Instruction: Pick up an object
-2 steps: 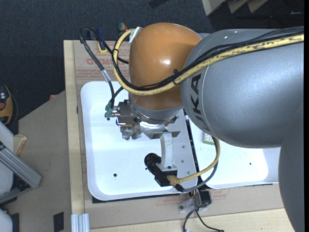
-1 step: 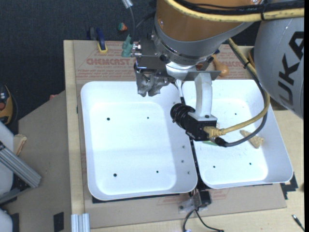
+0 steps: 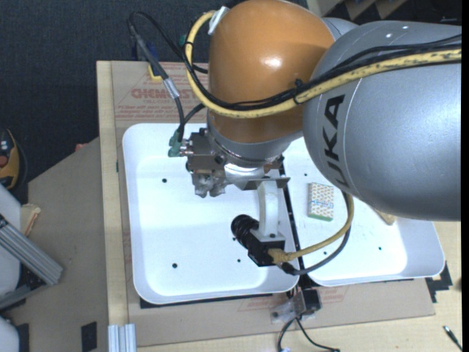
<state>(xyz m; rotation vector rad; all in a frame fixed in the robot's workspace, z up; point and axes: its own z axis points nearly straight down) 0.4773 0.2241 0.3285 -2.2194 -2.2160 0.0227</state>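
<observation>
Dark carpet surrounds the bench [image 3: 110, 196], a pale board with red lettering near its far edge, and on it we see two shallow white bins side by side. Our arm [image 3: 381, 116] comes in from three o'clock, its grey casing and big orange band [image 3: 264, 57] covering the upper middle of the view. Below the band the wrist hangs over the left bin [image 3: 168, 255], toward that bin's twelve o'clock side. We can make out the gripper [image 3: 209, 185] as a dark metal block under the wrist, but we cannot tell how it is set or whether it has anything. A yellow cable [image 3: 322, 244] loops from the arm down to a black fitting [image 3: 253, 240] near the wall between the bins. At about four o'clock from the gripper, a small speckled box [image 3: 321, 200] lies flat in the right bin [image 3: 410, 259], just beside the dividing wall and apart from the gripper.
</observation>
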